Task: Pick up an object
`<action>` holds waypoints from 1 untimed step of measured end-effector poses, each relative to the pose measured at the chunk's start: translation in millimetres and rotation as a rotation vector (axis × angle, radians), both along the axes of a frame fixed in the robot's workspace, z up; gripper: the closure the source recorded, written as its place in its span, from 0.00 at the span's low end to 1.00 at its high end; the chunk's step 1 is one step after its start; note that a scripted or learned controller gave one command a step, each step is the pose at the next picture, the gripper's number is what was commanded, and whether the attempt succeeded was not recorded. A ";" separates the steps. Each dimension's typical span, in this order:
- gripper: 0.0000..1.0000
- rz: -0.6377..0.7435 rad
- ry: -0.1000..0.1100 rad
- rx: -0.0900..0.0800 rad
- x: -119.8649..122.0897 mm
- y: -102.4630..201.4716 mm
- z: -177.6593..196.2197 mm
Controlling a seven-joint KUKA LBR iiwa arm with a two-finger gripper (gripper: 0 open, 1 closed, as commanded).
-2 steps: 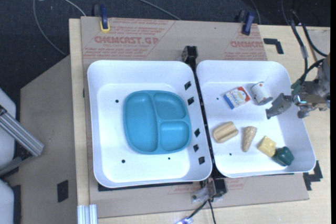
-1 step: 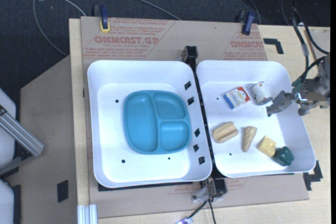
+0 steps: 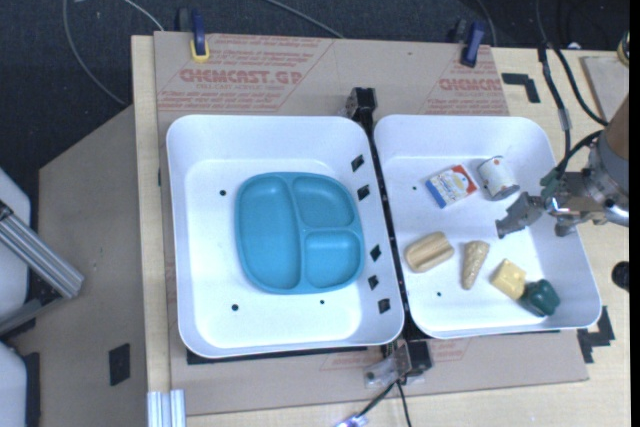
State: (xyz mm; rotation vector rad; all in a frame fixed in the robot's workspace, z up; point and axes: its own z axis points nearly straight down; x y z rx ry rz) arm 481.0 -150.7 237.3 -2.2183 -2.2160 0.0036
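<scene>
The right bin holds several small objects. A blue, white and red carton lies beside a small white can near the back. Closer to the front are a tan bread roll, a corn cob, a yellow block and a dark green piece. My gripper hangs over the right side of this bin, just right of the can and above the yellow block. It is open, with nothing between its dark fingers.
The left bin carries a blue divided plate. A row of black clips runs along the seam between the bins. Cables trail down at the right, near the arm. Clamps hold the board at the back.
</scene>
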 end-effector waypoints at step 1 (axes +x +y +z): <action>0.00 0.001 0.000 0.000 8.1 3.3 -47.3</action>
